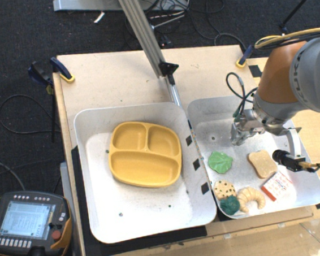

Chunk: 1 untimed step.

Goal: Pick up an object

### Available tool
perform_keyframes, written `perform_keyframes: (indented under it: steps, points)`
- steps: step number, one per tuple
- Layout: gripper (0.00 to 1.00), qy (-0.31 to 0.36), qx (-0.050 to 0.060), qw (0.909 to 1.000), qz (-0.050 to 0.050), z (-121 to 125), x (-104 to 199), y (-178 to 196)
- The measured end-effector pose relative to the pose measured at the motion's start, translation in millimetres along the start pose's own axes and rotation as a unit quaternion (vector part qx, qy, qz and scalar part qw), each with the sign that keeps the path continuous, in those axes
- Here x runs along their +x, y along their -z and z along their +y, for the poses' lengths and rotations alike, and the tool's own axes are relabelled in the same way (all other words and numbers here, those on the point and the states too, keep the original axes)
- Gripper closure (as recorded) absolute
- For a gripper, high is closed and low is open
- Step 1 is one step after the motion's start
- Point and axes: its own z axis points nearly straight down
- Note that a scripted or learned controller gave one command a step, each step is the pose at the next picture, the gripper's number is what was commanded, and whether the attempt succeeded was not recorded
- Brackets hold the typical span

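Observation:
My gripper hangs low over the back middle of the right bin, nothing visible in it. Just in front of it lies a green lettuce leaf. To its right lies a slice of toast. A cookie, a dark green piece, a croissant and a red-and-white packet lie along the bin's front. A yellow divided plate sits in the left bin.
The grey arm with its orange band reaches in from the right over the right bin's far corner. A slanted metal pole rises behind the bins. A teach pendant lies off the bench at lower left.

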Motion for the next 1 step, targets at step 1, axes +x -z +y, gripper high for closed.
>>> perform_keyframes:
  steps: [1]
  points:
    - [1.0,0.001,-0.002,1.0,0.0,0.9,8.3,46.3]
